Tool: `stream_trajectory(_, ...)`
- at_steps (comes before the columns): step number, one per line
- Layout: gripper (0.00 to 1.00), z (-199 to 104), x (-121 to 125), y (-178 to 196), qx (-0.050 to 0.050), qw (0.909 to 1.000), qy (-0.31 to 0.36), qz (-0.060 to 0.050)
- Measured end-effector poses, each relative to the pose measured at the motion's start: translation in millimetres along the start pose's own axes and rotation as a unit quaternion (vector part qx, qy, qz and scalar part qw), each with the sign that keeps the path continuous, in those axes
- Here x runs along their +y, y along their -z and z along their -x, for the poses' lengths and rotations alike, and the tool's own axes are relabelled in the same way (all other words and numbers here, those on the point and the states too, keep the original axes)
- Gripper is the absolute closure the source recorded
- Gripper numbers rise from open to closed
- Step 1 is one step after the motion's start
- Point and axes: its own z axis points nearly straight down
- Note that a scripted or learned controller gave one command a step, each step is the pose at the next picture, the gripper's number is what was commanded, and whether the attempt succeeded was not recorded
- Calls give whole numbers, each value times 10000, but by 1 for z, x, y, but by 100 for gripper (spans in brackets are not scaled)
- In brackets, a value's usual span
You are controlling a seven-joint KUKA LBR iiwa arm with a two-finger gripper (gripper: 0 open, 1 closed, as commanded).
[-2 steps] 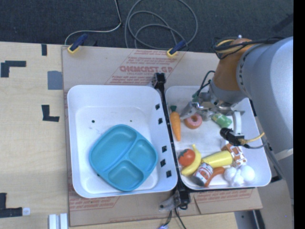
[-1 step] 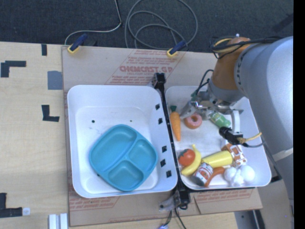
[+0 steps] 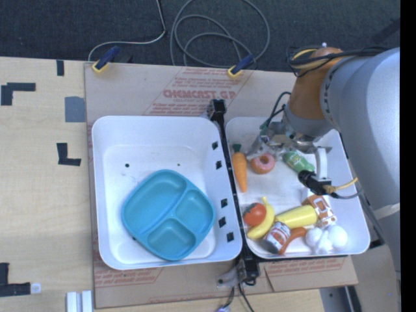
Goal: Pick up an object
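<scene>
- Where the arm (image 3: 364,103) bends over the right bin (image 3: 361,229), gripper (image 3: 276,142) hangs by the doughnut (image 3: 263,164); finger state unclear.
- Carrot (image 3: 240,171) lies along the bin's left wall.

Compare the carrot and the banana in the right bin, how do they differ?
The carrot is orange and straight; the banana is yellow and curved. The carrot lies along the bin's left wall in its upper half, apart from other items; the banana sits lower, pressed among other toys, against a red tomato. The carrot tapers toward a point; the banana looks blunter. Both are toy foods lying flat in the right bin.
</scene>
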Motion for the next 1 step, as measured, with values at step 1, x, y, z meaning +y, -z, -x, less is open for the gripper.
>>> stream_trajectory(1,100,-87,-48,91,111,9999,65,-44)
